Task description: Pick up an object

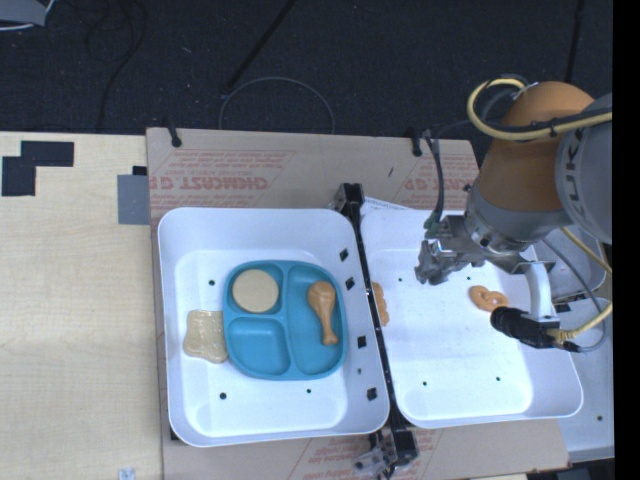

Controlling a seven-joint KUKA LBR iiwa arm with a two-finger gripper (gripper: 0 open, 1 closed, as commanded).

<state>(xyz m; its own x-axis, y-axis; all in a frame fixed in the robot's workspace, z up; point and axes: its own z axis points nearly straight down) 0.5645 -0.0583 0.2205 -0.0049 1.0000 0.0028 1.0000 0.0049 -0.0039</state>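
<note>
My gripper (433,268) hangs over the upper middle of the right bin (470,398), low above its floor. A small orange pretzel-shaped piece (488,298) lies on the bin floor a little to the gripper's right and below it, apart from it. Another small orange piece (379,304) rests against the bin's left wall by the divider. In the left bin (190,408) a blue divided tray (270,353) carries a round tan biscuit (254,290) and a chicken drumstick (324,310). A pale slice of toast (205,336) lies beside the tray's left edge.
The arm's orange band and grey body (535,168) loom over the right bin's upper right corner. A black cable fitting (525,326) sits over the bin's right side. A black clamp (350,203) joins the bins at the top.
</note>
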